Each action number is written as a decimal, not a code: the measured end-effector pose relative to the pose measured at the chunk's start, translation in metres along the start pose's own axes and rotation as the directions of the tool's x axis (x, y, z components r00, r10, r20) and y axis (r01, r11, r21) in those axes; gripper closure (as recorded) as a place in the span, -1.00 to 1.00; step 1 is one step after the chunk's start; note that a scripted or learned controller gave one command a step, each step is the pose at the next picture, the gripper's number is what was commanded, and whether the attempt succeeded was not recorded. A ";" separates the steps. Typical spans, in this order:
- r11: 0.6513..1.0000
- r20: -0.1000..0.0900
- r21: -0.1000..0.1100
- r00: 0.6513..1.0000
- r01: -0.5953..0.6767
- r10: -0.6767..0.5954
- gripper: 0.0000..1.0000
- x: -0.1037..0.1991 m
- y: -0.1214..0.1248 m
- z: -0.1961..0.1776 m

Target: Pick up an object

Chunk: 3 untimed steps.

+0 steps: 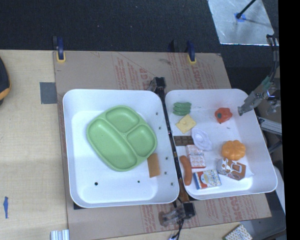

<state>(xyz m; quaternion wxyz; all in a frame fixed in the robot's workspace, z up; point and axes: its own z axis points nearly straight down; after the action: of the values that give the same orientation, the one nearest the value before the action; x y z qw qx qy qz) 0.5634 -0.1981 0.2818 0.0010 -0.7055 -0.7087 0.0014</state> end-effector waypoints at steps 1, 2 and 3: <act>1.000 -0.001 0.005 1.000 0.005 -0.005 -1.00 -0.013 0.059 0.153; 1.000 0.001 -0.003 1.000 0.004 -0.004 -1.00 -0.013 0.095 0.188; 1.000 0.001 0.000 1.000 0.006 -0.006 1.00 -0.014 0.094 0.176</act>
<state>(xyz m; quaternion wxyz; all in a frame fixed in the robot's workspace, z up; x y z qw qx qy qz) 0.6567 -0.2116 0.1056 0.0007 -0.7035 -0.7107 0.0018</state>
